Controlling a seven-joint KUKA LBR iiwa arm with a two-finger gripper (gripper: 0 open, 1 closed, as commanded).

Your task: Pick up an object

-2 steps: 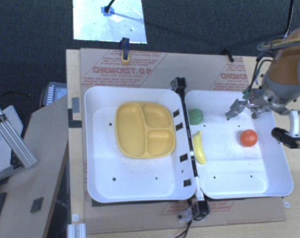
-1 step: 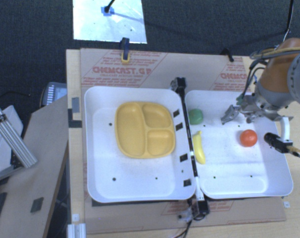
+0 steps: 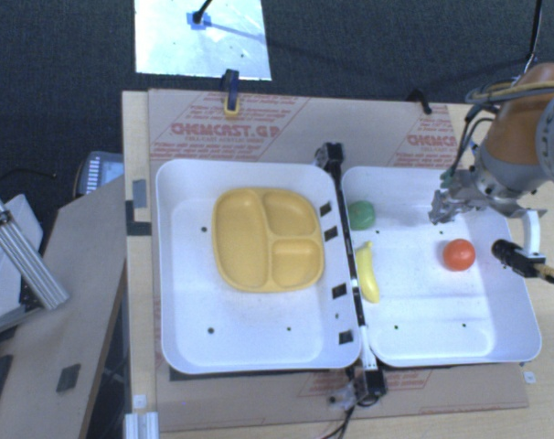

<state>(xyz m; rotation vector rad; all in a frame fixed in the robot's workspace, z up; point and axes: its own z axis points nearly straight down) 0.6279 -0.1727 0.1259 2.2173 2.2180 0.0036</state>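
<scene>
**Arm over the right bin, nothing visibly held**

Arm (image 3: 524, 131) reaches in from your right, with its gripper (image 3: 444, 207) hanging over the far part of the right bin (image 3: 442, 341). You cannot tell from this slant whether the fingers are wide or narrow; no object shows between them.

Look in that bin for three things. An orange ball (image 3: 458, 255) lies just below and slightly right of the gripper, near it but apart. A green ball (image 3: 361, 214) sits near the bin's left wall, well left of the gripper. A banana (image 3: 367, 273) lies lengthwise along that same left wall, just below the green ball.

The left bin (image 3: 181, 337) holds a yellow tray (image 3: 266, 240) with three compartments, lying flat near the middle.

Both bins rest side by side on a cardboard sheet (image 3: 286, 122) that covers the surface.
</scene>
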